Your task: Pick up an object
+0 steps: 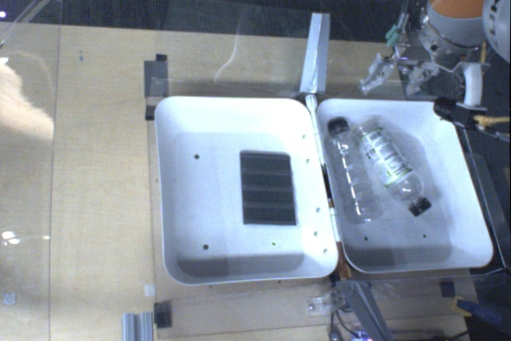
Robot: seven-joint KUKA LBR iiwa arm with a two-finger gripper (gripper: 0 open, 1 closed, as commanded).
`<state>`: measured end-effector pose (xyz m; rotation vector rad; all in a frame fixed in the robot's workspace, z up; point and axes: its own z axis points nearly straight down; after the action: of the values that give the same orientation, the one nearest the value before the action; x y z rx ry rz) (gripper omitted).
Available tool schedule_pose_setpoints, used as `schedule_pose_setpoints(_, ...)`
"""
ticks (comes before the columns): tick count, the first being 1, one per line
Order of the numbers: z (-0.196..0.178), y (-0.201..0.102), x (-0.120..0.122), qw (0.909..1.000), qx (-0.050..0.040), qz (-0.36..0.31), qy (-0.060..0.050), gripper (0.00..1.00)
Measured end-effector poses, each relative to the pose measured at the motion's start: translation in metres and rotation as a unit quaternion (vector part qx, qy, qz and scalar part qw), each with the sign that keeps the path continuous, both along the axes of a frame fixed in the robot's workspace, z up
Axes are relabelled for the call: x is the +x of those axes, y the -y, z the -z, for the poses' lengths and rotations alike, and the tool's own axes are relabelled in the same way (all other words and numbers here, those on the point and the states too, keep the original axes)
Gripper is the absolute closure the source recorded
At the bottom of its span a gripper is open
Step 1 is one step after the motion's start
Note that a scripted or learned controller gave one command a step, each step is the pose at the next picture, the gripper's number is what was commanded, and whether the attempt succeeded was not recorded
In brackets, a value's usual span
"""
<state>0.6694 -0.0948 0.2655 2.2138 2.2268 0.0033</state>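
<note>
Seemingly, both bottles (375, 168) lie diagonally.

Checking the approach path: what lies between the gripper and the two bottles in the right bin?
In the camera view, just the right bin's back rim and bare white floor separate the gripper from the bottles; nothing else intervenes.

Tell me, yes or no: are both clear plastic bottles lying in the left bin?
No. Both clear bottles lie in the right bin; the left bin holds a dark ribbed rectangular block.
</note>
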Motion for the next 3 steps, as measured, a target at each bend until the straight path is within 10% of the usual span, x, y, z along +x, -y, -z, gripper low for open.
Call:
schedule_pose_setpoints(1, 0.149, 0.016, 0.0, 0.9916, -0.0005, -0.13, 0.001, 0.0)
schedule_pose_setpoints(2, 0.177, 0.047, -0.037, 0.9777, -0.002, -0.21, 0.003, 0.0)
schedule_pose_setpoints(3, 0.164, 0.045, -0.034, 0.9775, -0.0028, -0.211, 0.008, 1.0)
